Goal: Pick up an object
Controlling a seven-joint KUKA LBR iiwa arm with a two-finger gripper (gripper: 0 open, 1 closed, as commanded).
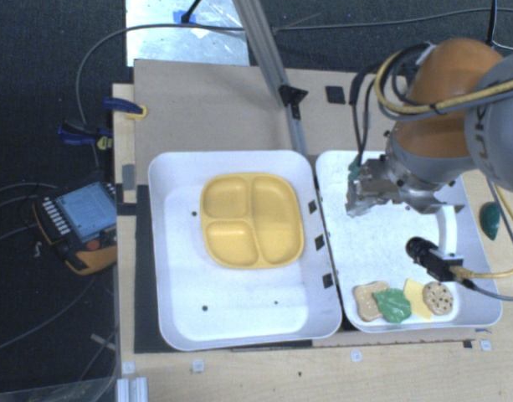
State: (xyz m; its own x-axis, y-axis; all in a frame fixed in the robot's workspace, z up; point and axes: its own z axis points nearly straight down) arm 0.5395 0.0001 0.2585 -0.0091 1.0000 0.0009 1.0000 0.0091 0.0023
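The arm [457, 99] leans over the right bin [356, 249], tool [365, 193] low.

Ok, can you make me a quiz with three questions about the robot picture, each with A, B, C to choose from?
1. Where is the yellow plate?
A. in the left bin
B. in the right bin
C. on the floor

2. What colour is the leafy toy food?
A. red
B. green
C. blue

3. What is the claw doing?
A. resting on the yellow plate
C. lying outside both bins
B. hanging over the right bin, apart from the food

Answers:
1 A, the plate lies in the left bin.
2 B, the leafy piece between the cracker and the cheese is green.
3 B, the claw is above the right bin, and the food sits at that bin's near edge.
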